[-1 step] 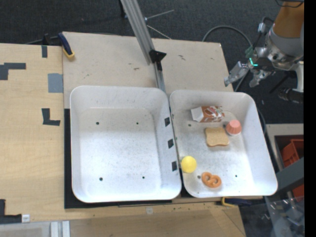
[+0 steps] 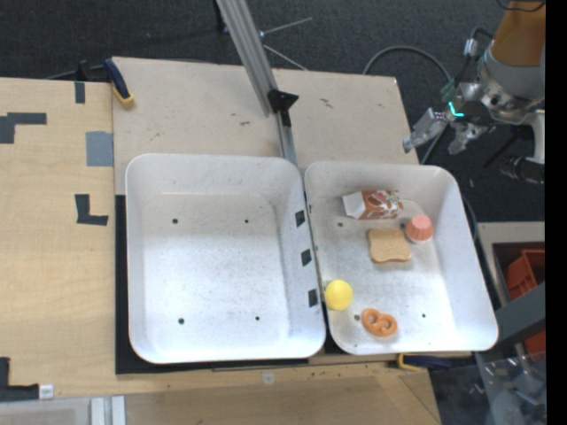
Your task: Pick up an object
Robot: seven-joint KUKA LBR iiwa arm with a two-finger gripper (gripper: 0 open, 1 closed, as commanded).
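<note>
Hand parked above the right bin's far corner, objects lying below it in the frame

Hand [image 2: 440, 134] sits at the upper right of the frame, over the counter [image 2: 337, 113] just beyond the top right corner of the right bin [image 2: 461, 264]. Its two fingers are spread apart with nothing between them. The grey arm with its orange band [image 2: 518, 29] rises toward the top right corner of the frame.

All the loose objects lie in the right bin, lower in the frame than the hand and apart from it. Nearest the hand is a small packet [image 2: 372, 204] with a red and white print, near the bin's upper middle. Just right of and below it is a pink round piece [image 2: 419, 228], and touching or nearly touching that is a tan slice of bread [image 2: 389, 245]. Farther down, a yellow ball [image 2: 338, 294] rests against the bin's left wall, and an orange pretzel [image 2: 379, 323] lies near the bin's lower edge.

The left bin [image 2: 213, 255] fills the middle of the frame, beside the right one.
</note>
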